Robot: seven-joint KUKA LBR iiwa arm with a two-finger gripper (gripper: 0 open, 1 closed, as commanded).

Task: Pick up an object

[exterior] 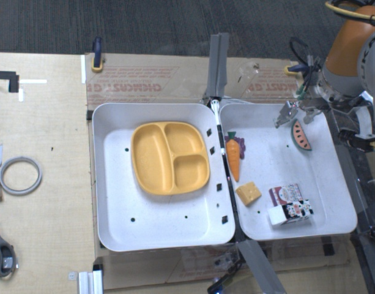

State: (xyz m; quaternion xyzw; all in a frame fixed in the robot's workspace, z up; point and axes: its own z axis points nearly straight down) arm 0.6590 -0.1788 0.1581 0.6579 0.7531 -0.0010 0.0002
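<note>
1. The gripper (289,110) hangs at the upper right of the frame, over the right bin (334,225); its jaw state I cannot tell.
2. A watermelon slice (301,135) lies just beside it, seemingly apart.
3. The carrot (233,157) lies at mid-frame.

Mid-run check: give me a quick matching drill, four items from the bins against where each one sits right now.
Things:
1. yellow divided plate
2. toy carrot
3. watermelon slice
4. small carton

Places:
A. right bin, near corner on the arm's side
B. left bin, middle
C. right bin, against the wall shared with the left bin
D. right bin, far side, just below the gripper

Pairs: 1-B, 2-C, 3-D, 4-A
</note>
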